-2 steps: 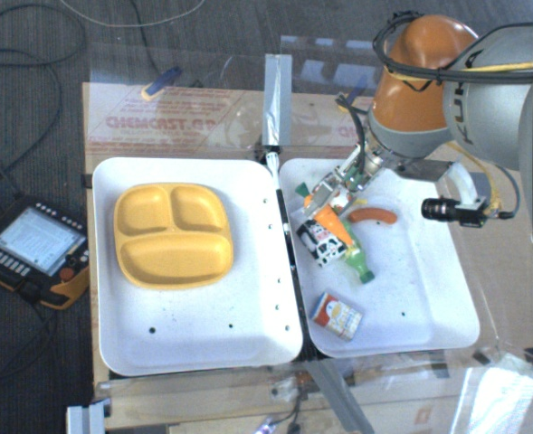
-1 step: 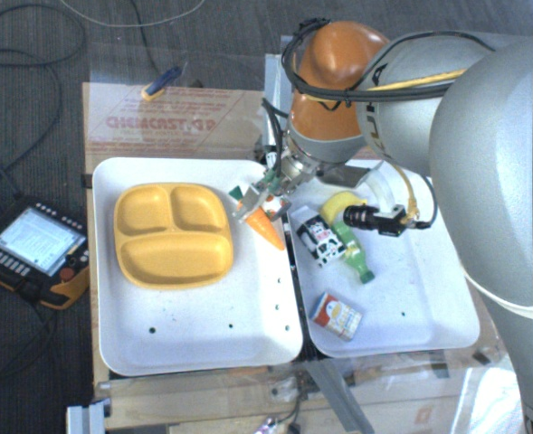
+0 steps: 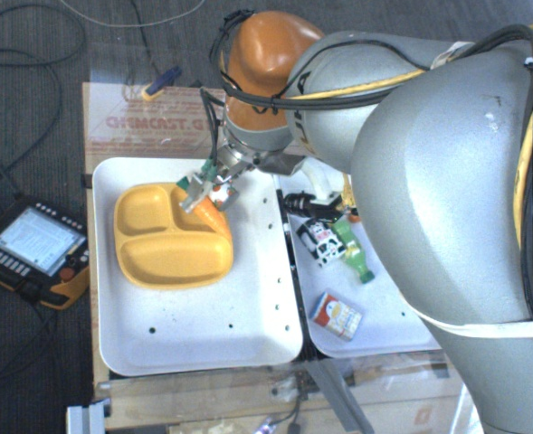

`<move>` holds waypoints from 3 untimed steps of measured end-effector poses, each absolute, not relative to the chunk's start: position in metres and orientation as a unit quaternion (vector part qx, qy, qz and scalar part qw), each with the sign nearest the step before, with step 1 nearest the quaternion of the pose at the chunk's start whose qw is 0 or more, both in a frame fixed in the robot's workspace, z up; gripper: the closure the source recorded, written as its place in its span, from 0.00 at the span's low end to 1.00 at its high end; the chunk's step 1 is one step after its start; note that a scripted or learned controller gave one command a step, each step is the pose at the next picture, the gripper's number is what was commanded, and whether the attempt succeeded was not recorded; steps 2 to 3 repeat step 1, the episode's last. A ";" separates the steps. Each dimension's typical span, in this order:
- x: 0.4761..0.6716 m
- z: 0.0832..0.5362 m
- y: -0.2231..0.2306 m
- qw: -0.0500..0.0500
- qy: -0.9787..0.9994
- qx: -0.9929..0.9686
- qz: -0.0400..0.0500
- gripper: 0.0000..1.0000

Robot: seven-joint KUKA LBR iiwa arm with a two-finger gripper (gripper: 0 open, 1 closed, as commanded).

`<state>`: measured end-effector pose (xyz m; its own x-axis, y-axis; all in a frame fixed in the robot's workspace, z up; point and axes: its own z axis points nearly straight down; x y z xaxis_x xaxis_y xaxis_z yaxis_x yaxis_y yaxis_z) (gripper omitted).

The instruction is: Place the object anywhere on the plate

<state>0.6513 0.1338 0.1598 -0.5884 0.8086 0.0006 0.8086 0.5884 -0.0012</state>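
gripper (image 3: pixel 204 191) pinching the orange carrot (image 3: pixel 211 214) right over the yellow plate (image 3: pixel 171 238) rim, left bin (image 3: pixel 194 342)

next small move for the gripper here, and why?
Probably open and let go. The gripper sits at the upper right rim of the yellow plate with the orange carrot between its fingers, its tip already over the plate's edge. A slight nudge further left over the compartment first would make the drop safer.
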 end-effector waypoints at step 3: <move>0.652 0.160 0.134 0.000 -0.891 -0.454 0.000 0.00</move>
